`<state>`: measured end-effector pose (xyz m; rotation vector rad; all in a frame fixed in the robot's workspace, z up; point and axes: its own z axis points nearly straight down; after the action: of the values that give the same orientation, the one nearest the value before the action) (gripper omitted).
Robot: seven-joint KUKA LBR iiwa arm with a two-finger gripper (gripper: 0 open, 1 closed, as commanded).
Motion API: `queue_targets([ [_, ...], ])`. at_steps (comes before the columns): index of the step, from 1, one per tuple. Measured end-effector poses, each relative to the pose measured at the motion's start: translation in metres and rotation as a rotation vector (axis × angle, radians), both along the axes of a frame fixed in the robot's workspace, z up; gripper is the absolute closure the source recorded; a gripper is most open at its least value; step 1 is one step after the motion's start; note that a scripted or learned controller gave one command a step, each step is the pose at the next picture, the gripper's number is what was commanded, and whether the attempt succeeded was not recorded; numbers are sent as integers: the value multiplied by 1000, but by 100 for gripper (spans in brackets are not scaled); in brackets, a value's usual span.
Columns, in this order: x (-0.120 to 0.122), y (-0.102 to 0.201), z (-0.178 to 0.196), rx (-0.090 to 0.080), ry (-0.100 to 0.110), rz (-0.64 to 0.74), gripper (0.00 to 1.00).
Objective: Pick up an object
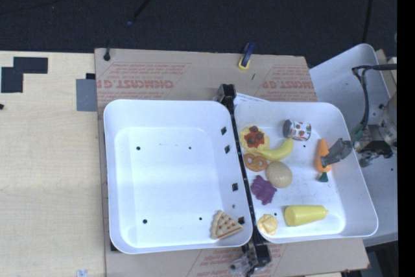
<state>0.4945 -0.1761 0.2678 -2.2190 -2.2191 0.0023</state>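
The right bin (353, 204) holds several toy foods: an orange carrot (321, 154), a banana (280, 150), a small can (298, 130), a beige egg-shaped piece (279, 174), purple grapes (262, 189), a yellow squeeze bottle (303, 214), a pretzel (255, 162), a small yellow lump (268, 224) and a yellow disc with red topping (253, 137). My gripper (337, 152) hangs low at the bin's right side, right against the carrot's right edge. Nothing visibly lifted.
The left bin (130, 159) has a waffle wedge (226, 226) in its near right corner. A black divider clip line (233, 152) runs between the bins. Arm cables and grey wrist (376, 143) hang over the right bin's right rim.
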Motion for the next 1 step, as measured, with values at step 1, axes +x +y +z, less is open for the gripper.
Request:
queue_targets([
  [1,60,47,-179,3,4,5,0],
])
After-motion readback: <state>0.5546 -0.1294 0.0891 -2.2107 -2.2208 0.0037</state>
